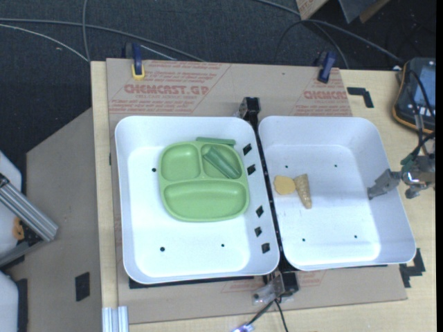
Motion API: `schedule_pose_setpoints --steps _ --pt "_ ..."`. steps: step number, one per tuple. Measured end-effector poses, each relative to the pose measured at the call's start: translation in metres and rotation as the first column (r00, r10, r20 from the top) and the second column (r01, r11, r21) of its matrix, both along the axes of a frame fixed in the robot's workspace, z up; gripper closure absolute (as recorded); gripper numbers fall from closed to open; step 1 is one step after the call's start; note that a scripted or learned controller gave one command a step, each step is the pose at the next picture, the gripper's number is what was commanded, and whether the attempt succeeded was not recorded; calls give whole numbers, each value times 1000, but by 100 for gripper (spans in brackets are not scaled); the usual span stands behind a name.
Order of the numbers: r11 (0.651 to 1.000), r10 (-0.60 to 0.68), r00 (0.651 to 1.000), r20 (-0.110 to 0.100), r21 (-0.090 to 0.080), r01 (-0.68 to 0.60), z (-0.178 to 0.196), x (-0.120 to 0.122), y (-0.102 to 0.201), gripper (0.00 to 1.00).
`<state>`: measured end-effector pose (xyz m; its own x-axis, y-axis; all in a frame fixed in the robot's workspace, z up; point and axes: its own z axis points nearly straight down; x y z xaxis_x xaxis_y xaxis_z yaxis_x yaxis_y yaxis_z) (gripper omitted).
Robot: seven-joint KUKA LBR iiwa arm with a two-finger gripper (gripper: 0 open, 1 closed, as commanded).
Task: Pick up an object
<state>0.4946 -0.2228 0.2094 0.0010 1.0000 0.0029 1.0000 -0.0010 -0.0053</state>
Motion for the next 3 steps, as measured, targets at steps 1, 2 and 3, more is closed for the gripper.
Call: schedule_pose_setpoints --steps 1,2,3 --pt "1000 1 1000 -2 1 -1 -63 -3 1 0" --pt "1000 2 1000 0 3 -2 -106 -4 2 0" --pt "1000 2 1000 5 0 -2 -93 -3 1 100"
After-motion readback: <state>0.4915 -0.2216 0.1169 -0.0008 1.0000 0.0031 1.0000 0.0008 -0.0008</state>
